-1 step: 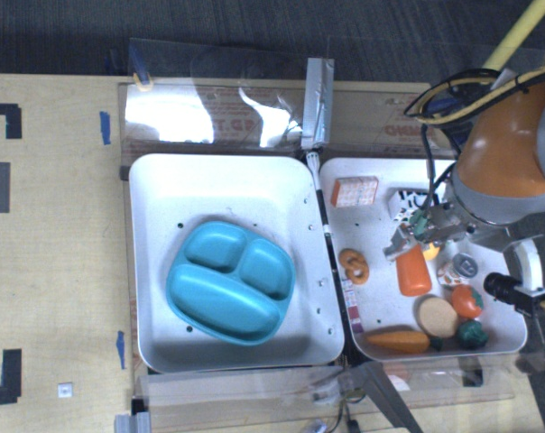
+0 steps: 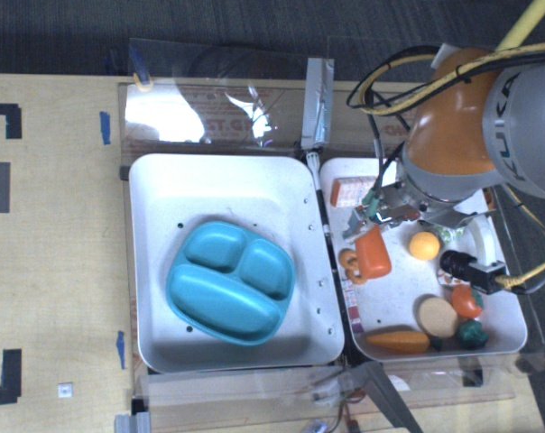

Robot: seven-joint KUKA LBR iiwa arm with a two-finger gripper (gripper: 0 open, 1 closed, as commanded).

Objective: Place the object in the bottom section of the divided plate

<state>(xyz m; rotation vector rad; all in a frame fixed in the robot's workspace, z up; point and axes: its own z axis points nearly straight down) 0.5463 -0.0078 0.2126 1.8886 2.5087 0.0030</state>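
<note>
Hand [image 2: 374, 216] hung low over the right bin [image 2: 512, 327], grip unreadable, just above the orange cup [image 2: 374, 254]; blue divided plate [image 2: 229, 280] waited in the left bin [image 2: 155, 188].

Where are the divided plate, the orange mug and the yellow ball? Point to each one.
divided plate [image 2: 220, 303]: camera view, on its large bottom section.
orange mug [image 2: 374, 255]: camera view, on its side wall.
yellow ball [image 2: 424, 245]: camera view, on its middle.
</note>
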